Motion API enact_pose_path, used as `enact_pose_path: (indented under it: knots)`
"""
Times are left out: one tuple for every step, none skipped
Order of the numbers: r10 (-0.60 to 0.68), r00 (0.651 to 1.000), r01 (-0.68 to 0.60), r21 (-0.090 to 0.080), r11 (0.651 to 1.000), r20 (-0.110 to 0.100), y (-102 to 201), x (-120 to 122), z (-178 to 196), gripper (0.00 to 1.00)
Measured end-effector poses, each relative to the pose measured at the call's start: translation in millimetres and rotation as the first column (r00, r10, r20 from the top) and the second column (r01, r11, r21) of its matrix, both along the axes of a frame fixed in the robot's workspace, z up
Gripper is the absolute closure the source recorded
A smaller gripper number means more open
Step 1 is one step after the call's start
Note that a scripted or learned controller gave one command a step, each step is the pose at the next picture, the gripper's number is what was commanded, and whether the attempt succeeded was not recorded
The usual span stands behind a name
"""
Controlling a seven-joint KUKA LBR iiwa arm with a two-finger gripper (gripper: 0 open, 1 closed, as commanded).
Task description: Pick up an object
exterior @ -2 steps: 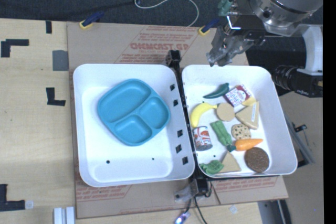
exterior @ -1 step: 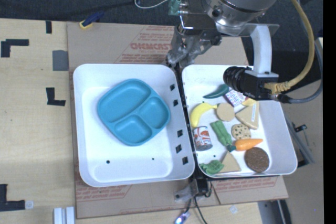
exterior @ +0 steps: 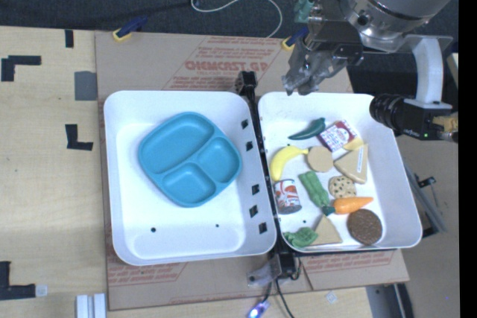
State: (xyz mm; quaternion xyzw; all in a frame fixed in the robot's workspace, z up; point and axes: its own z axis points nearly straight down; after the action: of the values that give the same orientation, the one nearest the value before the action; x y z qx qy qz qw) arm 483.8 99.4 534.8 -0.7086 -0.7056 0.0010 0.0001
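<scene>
Gripper [exterior: 302, 83], empty with fingers seemingly near closed, hangs above the toys: approach step; next, descend toward the banana [exterior: 285, 159] below.

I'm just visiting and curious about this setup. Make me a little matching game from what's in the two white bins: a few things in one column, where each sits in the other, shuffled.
Things:
1. blue divided plate
2. banana
3. carrot
4. brown round cookie

Places:
A. right bin, near front right corner
B. left bin, in the middle
C. right bin, close to the divider between the bins
D. right bin, just above the brown round cookie

Pairs: 1-B, 2-C, 3-D, 4-A
</scene>
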Motion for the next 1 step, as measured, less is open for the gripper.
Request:
enact_pose_path:
  knots:
    - [0.007, 1.0, -0.007, 0.0, 1.0, -0.001, 3.7, 0.2, 10.0, 1.0]
